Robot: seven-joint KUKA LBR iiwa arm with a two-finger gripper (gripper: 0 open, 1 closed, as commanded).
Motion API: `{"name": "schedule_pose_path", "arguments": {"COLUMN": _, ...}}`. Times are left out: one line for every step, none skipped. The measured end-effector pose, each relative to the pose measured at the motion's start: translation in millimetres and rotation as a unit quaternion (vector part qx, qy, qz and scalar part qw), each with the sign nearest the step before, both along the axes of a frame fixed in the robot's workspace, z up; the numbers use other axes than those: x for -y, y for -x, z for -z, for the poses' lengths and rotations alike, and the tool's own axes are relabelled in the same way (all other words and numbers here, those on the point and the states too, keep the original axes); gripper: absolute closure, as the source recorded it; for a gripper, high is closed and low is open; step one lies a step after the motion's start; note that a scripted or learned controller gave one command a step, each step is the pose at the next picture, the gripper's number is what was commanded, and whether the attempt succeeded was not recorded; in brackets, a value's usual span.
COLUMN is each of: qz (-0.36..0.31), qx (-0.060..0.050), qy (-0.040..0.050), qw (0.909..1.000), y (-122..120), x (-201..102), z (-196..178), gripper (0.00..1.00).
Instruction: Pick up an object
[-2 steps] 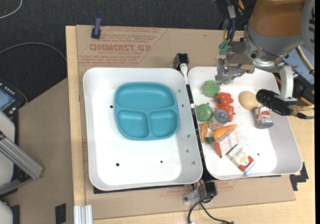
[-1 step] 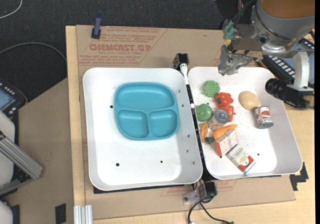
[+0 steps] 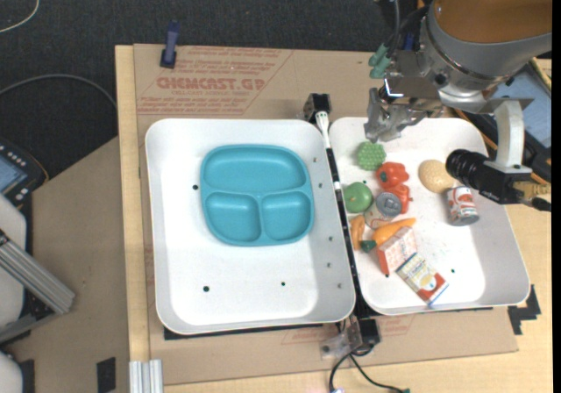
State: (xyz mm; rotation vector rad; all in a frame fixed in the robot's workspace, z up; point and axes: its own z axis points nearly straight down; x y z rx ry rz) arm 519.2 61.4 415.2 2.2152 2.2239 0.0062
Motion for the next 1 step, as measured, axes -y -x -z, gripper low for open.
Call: {"name": "schedule_pose_path", "arguments": {"qz": -0.001, "qx": 0.0, "qy": -0.0007, "qw": 1.0, "y": 41.1, "x": -35.1, "z": -29.8, "gripper": 1.0}}
